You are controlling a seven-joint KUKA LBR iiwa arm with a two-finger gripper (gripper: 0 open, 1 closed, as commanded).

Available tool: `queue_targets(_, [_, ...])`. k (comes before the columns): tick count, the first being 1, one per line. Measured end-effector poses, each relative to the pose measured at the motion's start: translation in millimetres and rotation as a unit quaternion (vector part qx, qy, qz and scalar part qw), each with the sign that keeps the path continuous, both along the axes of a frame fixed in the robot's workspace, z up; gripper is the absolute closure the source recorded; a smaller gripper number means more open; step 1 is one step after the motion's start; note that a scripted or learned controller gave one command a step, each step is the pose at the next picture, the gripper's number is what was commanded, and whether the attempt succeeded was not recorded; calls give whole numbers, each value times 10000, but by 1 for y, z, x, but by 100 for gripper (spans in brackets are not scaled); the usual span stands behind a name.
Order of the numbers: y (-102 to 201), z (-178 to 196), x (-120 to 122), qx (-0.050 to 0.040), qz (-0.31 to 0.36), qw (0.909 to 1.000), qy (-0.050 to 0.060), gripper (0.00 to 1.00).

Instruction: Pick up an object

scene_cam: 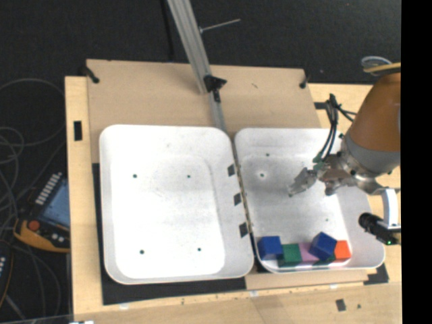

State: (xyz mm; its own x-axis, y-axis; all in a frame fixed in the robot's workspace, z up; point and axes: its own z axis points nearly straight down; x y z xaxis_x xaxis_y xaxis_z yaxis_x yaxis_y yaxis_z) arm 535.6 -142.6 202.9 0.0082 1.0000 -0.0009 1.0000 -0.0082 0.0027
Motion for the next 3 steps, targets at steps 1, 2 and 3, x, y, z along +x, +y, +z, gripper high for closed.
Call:
queue_targets(1, [-6, 37, 18, -6, 52, 10000, -14, 0])
queue_targets(2, [-35, -106, -16, -4, 29, 10000, -3, 0])
queue_targets(3, [-49, 33, 49, -21, 59, 10000, -44, 0])
